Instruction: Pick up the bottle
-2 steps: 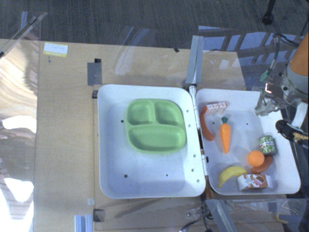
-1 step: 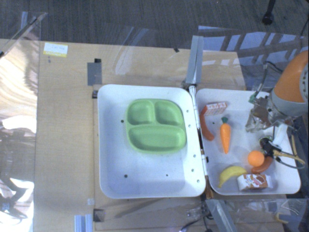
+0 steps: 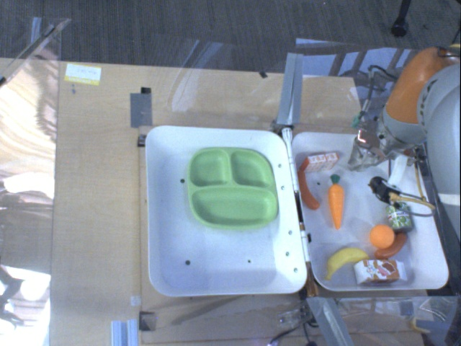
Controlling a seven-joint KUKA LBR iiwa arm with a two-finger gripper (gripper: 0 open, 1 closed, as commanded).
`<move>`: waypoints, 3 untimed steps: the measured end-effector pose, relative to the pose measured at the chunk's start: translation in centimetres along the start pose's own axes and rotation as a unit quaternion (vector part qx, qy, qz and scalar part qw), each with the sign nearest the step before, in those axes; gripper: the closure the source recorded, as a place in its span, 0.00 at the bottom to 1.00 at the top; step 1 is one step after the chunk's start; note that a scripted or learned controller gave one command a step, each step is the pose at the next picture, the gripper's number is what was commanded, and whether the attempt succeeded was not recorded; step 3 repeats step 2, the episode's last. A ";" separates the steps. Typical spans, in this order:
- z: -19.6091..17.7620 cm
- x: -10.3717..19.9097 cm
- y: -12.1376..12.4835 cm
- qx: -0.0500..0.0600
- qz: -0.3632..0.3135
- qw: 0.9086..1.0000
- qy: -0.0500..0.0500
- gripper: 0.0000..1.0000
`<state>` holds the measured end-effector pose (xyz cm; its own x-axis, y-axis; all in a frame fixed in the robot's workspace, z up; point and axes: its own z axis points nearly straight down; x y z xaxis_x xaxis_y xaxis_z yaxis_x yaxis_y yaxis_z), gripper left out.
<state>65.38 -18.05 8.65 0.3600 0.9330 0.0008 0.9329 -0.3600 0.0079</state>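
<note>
Overhead, the gripper point(image 3: 366, 152) hung at the right bin's point(image 3: 432, 280) far edge; whether it was apart or together could not be told. Nearer the camera, the bottle point(image 3: 395, 211) lay beside an orange point(image 3: 382, 236).

- Pale wooden bench top point(image 3: 94, 215), matt with a faint grain.
- Two shallow white plastic bins point(image 3: 216, 276), smooth and slightly glossy.
- Green sectioned plastic tray point(image 3: 232, 187), smooth with a soft sheen.
- Grey metal bracket point(image 3: 289, 92), dull.

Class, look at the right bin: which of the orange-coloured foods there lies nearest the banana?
The round orange, just up and right of the banana. The carrot lies farther up the bin.
</note>
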 end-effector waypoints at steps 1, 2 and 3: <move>-1.2 0.2 0.2 -0.003 -0.004 1.000 0.000 1.00; -1.1 0.1 0.1 -0.001 -0.003 1.000 -0.001 0.00; -1.1 0.1 0.1 -0.001 -0.003 1.000 -0.001 0.00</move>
